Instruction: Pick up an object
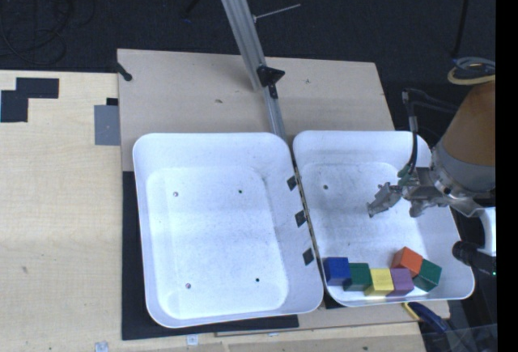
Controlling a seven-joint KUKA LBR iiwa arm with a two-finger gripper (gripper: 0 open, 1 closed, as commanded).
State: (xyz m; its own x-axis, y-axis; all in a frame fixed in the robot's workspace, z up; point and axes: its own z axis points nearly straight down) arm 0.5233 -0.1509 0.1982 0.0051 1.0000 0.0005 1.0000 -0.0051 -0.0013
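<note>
Hovered above the right bin (pixel 340 150), gripper (pixel 387 201) with nothing visibly between its fingers; opening impossible to tell. Lay clustered in that bin's near corner: blue (pixel 336 269), green (pixel 357 277), yellow (pixel 379 281), purple (pixel 401 279), orange (pixel 408 260) blocks.

1. The arm (pixel 473 132) is cut off at the frame's right side.
2. The pincer (pixel 384 203) is too small and blurred to read its jaws.
3. The purple block (pixel 402 280) partly covers the green block (pixel 427 273) behind it.
</note>
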